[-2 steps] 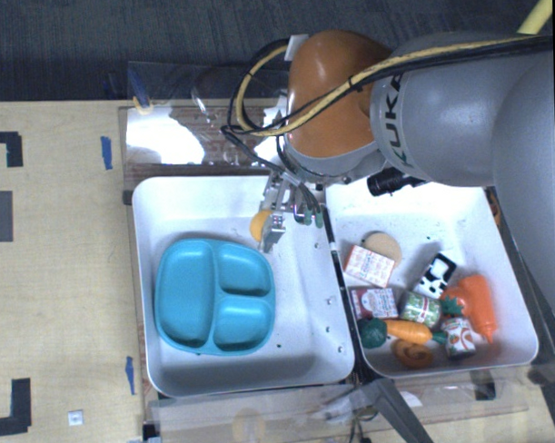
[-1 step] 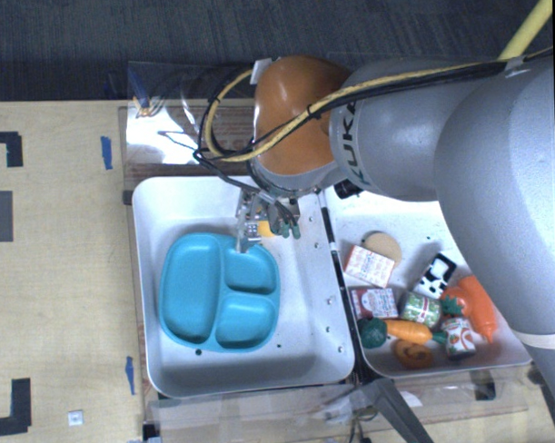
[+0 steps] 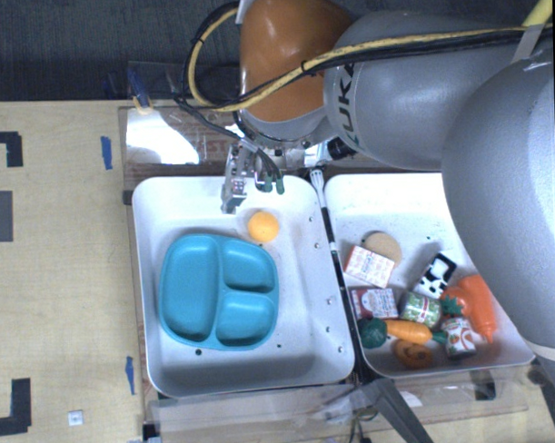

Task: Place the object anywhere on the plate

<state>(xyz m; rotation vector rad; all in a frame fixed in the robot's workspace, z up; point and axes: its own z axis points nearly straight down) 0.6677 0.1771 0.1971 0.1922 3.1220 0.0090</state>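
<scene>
Grey KUKA iiwa arm (image 3: 455,101), orange band above the wrist, entering from the right and filling the upper right; yellow and black cables looped over its wrist. Pale wooden bench (image 3: 52,269), with black angular marks and short strips of blue tape on its left part; dark carpet-like floor (image 3: 71,42) along the top edge beyond it. Left white bin (image 3: 300,351), shallow, rounded corners, touching the right white bin (image 3: 349,191) along a shared dark seam. Blue plate (image 3: 219,288), three compartments, rounded, lying flat in the middle of the left bin. Clutter in the right bin, gathered toward its near end: an orange carrot-shaped toy (image 3: 480,304) at the right wall, a white carton with red print (image 3: 369,265), a round tan disc (image 3: 382,244) just behind it, a black-and-white patterned box (image 3: 436,272), a smaller carrot (image 3: 410,330) with green top, and further small packets too jumbled to tell apart. Two-finger gripper (image 3: 251,191), above the far end of the left bin, pointing down; fingers apart and nothing between them. Small orange ball (image 3: 263,226), on the floor of the left bin, just below the gripper and just beyond the plate's far rim, not on the plate.
</scene>
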